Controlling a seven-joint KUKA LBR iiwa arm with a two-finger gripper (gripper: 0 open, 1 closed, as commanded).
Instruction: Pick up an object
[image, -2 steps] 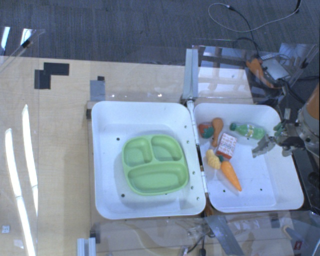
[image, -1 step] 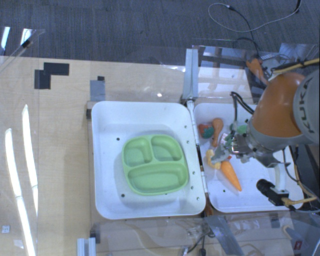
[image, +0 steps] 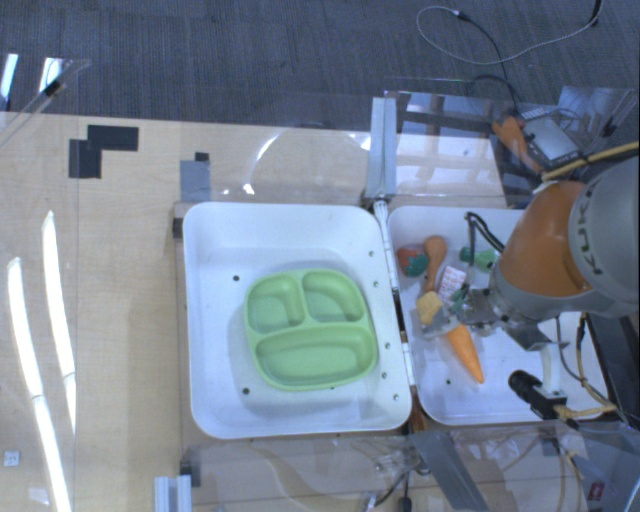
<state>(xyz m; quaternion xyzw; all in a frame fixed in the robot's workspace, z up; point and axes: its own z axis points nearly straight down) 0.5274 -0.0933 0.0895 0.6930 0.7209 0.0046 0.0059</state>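
We judged the pick to be in its early stage: nothing looked lifted, and every object we could make out lay on the floor of the right bin (image: 500, 408), so the grasp and the raise were both left to do. The arm (image: 560, 245) reached in from the right, its orange band over the right bin, and the end effector (image: 470, 312) sat low among the objects near the bin's left wall. How it stood, wide or narrow, we could not tell, since the wrist hid that part from above, and we saw nothing clearly gripped in it. The likeliest thing to be picked was the orange carrot (image: 464, 352), which lay tilted on the bin floor just below and beside the end effector, its top end touching or nearly touching the tool; we could not tell which. A yellow piece (image: 430, 305) lay just to the left of the end effector, a red and green item (image: 412, 261) and a brownish-orange item (image: 435, 251) lay further up near the bin's top left, and a small green object (image: 483, 258) sat beside the arm. The left bin (image: 215, 300) on the counter (image: 110, 330) held a green divided tray (image: 310, 330), well apart from the end effector.
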